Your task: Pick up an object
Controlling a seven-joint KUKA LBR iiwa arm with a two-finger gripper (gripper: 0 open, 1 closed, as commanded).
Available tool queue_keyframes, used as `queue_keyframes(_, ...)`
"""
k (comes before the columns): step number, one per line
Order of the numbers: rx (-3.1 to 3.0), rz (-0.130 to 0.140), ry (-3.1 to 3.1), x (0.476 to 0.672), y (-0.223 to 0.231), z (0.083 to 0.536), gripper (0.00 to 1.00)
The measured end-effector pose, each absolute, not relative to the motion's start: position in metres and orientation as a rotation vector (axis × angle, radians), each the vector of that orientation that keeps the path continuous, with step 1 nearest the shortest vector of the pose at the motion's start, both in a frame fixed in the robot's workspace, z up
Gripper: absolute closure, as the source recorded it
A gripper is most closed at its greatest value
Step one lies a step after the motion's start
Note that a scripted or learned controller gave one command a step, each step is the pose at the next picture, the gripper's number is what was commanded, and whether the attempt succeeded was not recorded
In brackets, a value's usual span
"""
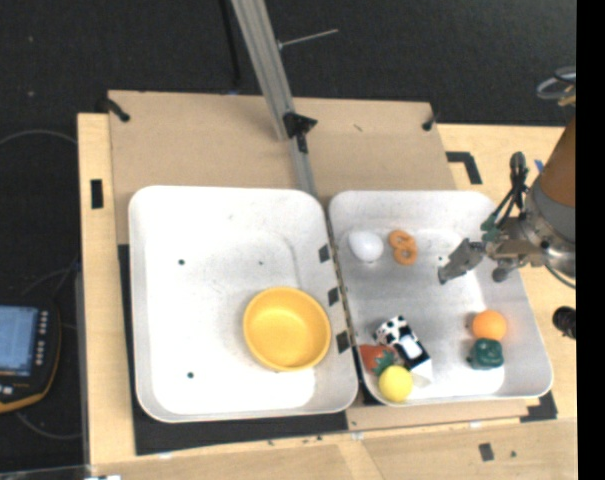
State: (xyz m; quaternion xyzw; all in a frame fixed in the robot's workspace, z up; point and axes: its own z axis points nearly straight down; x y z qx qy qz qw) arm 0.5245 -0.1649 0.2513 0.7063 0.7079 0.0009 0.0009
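One arm [557,193] leans over the right bin [437,208], its jaws spread wide, gripping nothing.

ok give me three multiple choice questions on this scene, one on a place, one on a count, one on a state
1. Where is the round yellow plastic bowl?
A. in the left white bin
B. in the right white bin
C. on the bare bench

2. How many white bins are on the bench?
A. one
B. two
C. three

3. What is the arm's gripper doing?
A. gripping the bowl
B. lifting the white egg-shaped object
C. hanging over the right bin with nothing between its jaws

Answers:
1. A, the yellow bowl sits in the left white bin.
2. B, the left bin and the right white bin lie side by side.
3. C, the gripper is above the right bin's floor, apart from the white egg-shaped object, and no item is between its jaws.
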Motion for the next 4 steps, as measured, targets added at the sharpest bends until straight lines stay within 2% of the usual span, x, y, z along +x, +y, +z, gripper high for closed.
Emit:
queue_keyframes(1,2.219,0.003,2.221,0.524,-0.165,0.251,0.0)
queue_keyframes(2,2.222,-0.004,2.221,0.525,-0.166,0.209,0.0)
queue_keyframes(4,2.221,-0.003,2.219,0.527,-0.162,0.099,0.0)
